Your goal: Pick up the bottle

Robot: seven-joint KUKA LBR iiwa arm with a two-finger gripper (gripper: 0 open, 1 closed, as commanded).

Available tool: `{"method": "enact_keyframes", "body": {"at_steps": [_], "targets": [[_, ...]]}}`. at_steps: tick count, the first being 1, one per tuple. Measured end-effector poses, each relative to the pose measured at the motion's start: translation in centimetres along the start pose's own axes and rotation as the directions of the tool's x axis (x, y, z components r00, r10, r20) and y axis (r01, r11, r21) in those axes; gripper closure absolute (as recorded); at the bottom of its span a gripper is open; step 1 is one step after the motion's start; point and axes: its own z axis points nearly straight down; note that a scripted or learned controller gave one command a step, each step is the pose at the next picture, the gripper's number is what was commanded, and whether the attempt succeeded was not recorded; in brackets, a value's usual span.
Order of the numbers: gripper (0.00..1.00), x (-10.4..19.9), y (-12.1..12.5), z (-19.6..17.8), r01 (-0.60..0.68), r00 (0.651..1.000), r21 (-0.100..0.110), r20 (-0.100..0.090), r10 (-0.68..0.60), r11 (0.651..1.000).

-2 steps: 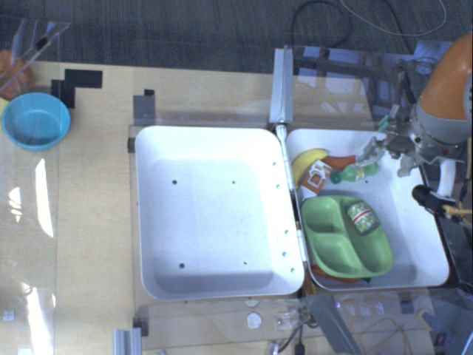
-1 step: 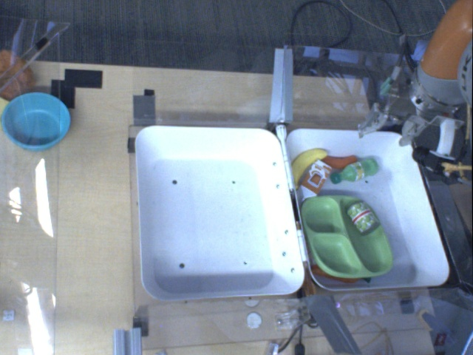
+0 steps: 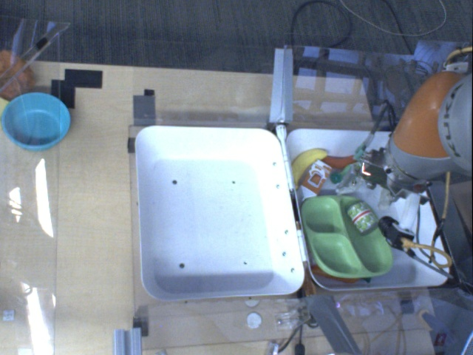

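- Grey KUKA arm with the orange band [image 3: 432,117] reaches in from the right and sits above the right shallow white bin [image 3: 425,276].
- Two-finger gripper [image 3: 367,170] hangs over the upper middle of that bin, close above the clutter there; cannot tell the state of its grip, since the wrist housing and cables hide that part.
- Small green bottle with a white-and-red label [image 3: 361,217] lies tilted on its side in the right-hand compartment of the green divided plastic tray [image 3: 332,235]. It is below the gripper in the view and apart from it; nothing of the bottle shows in the gripper.
- The tray fills the lower left of the right bin and leans against the wall shared with the left bin.
- Yellow banana-shaped item [image 3: 308,158] lies in the upper left corner of the right bin; a white-and-orange printed packet [image 3: 319,176] sits just beside it, between the banana and the tray.
- Left shallow white bin [image 3: 214,213] shows a bare white floor with a few small dark dots.
- Light blue round bowl [image 3: 36,120] stands on the wooden bench [image 3: 89,235], well apart to the far left.
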Motion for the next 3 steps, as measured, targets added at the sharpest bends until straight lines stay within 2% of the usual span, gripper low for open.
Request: {"method": "enact_keyframes", "body": {"at_steps": [1, 2, 3], "targets": [[0.00, 1.6, -2.3, 4.9, -0.036, 0.999, -0.026, 0.002, 0.036, 0.999], [0.00, 1.2, -3.8, 4.8, -0.119, 0.993, -0.036, -0.002, 0.119, 0.992], [0.00, -2.8, 6.8, -0.3, -0.157, 0.988, -0.005, 0.001, 0.157, 0.988]]}}
